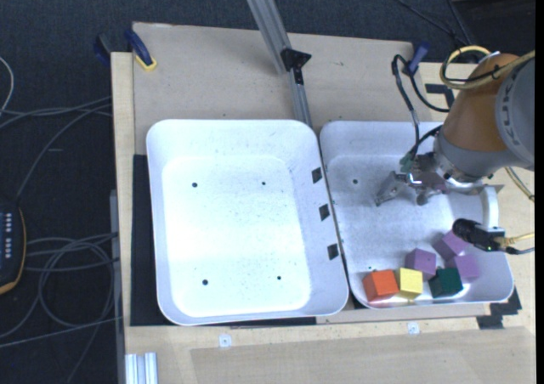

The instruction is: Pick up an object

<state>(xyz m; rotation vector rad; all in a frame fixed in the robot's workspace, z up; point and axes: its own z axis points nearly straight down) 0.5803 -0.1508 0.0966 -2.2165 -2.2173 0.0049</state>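
Over right bin (357,149), my end effector (406,189) hangs, fingers spread, holding nothing. Blocks huddle in near corner: orange block (382,284), yellow block (411,281), so next reach goes there.

Robotics lab, plywood bench (212,76) w/ two white bins (238,221), clamps (140,49) at bench corners, loose cables (51,161) across dark carpet, aluminium pole (268,13), KUKA arm (489,115) w/ orange band.
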